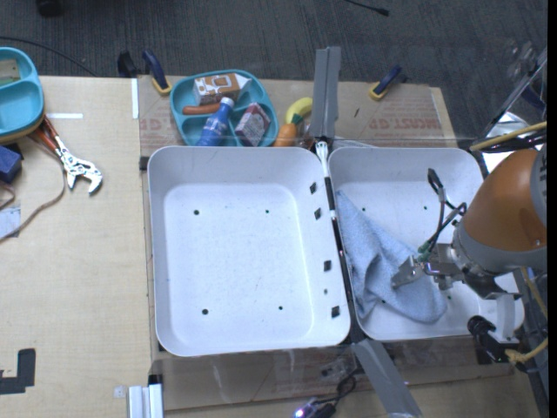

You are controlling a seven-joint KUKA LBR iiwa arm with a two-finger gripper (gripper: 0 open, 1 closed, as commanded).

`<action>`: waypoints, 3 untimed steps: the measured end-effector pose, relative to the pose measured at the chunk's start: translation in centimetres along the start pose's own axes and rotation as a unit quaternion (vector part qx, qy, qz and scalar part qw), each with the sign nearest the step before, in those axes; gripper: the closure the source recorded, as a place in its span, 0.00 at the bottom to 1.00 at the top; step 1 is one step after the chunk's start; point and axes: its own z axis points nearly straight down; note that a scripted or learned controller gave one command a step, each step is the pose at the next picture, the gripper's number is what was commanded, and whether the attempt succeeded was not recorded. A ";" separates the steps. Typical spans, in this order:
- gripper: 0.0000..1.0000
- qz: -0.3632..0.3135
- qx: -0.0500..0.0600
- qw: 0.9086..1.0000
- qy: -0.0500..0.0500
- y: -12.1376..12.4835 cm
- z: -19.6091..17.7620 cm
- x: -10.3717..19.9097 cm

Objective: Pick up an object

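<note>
Blue cloth [383,264] lies crumpled in right bin [383,168] (left side). Gripper [409,275] low over cloth's right edge; fingers' state: cannot tell. Step: reaching to grasp. Next: close on fold, lift straight.

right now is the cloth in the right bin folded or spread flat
Neither: the blue cloth lies crumpled, with ridges and creases, in the right bin beside the hand.

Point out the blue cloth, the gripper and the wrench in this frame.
blue cloth [376,259]: camera view, on its crumpled middle, right bin.
gripper [406,276]: camera view, at its tip over the cloth.
wrench [80,172]: camera view, on its jawed head, left on the bench.
</note>
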 end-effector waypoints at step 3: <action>0.00 0.083 0.001 0.997 -0.001 6.8 -1.8 -3.6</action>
